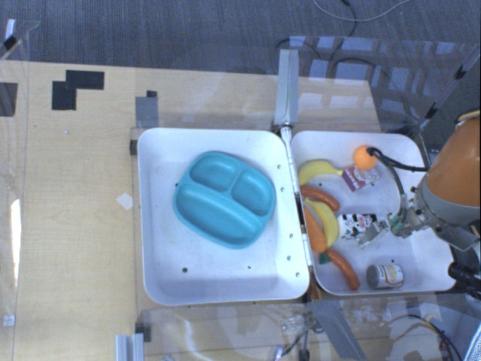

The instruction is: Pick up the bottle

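1. i see a pale wooden desk [75,224] with black markers near its far left corner, grey carpet beyond it and a thin cable lying on that carpet.
2. two shallow white bins sit side by side on the desk: the left bin [158,201] and the right bin [421,277], their inner walls touching.
3. in the left bin a blue divided plate [224,198] lies roughly in the middle, turned at a slant.
4. the right bin is crowded along its left wall: a yellow banana [316,170] at the far side, a second banana [328,222] nearer me, and several orange-red sausage-like pieces [321,197] among them, one reaching toward the near wall.
5. an orange ball [365,157] sits toward the far side of that bin, just beside a small dark red packet [352,179].
6. a small can [385,276] lies on its side near the bin's near wall, apart from the rest.
7. the bottle [356,224], small with a white and dark label, lies on its side mid-bin, just beside the second banana.
8. the arm [457,179] comes in from the right, its orange band large at the edge.
9. the tool [379,230] is low over the right bin, its tip at the bottle's right end; i cannot tell whether it is open or closed, or whether it touches the bottle.
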